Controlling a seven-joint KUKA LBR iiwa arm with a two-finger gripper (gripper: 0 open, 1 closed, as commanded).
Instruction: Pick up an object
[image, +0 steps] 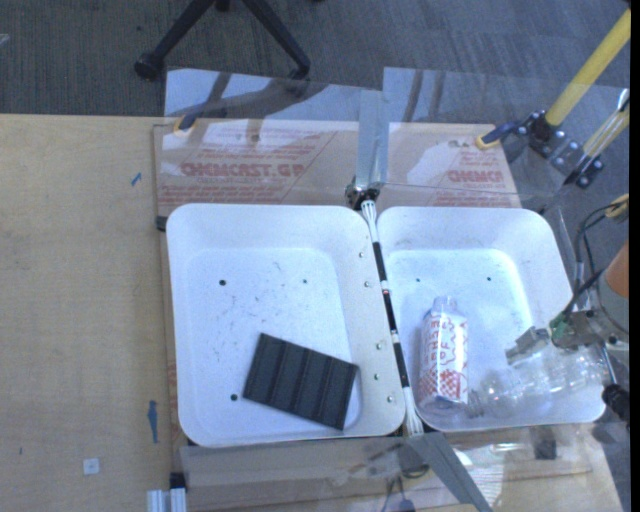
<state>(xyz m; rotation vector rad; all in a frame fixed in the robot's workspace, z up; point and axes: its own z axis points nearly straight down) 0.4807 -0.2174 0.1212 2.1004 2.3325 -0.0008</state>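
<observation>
A dark grey ribbed slab (301, 380) lies flat in the left bin (200, 240), near its front edge. In the right bin (470, 235) a red-and-white can (444, 358) lies on its side, pointing front to back. Beside it, in the front right corner, lies a clear plastic bottle (535, 382). My gripper (540, 342) reaches in from the right edge and hangs just above the clear bottle's far side, to the right of the can. Whether it touches the bottle is unclear.
A divider ridge (385, 300) with a black-and-white cable runs between the two bins. Clear plastic shields (300, 150) stand behind the bins. A yellow-handled tool (590, 70) and cables sit at the back right. Bare wooden bench (80, 300) spreads to the left.
</observation>
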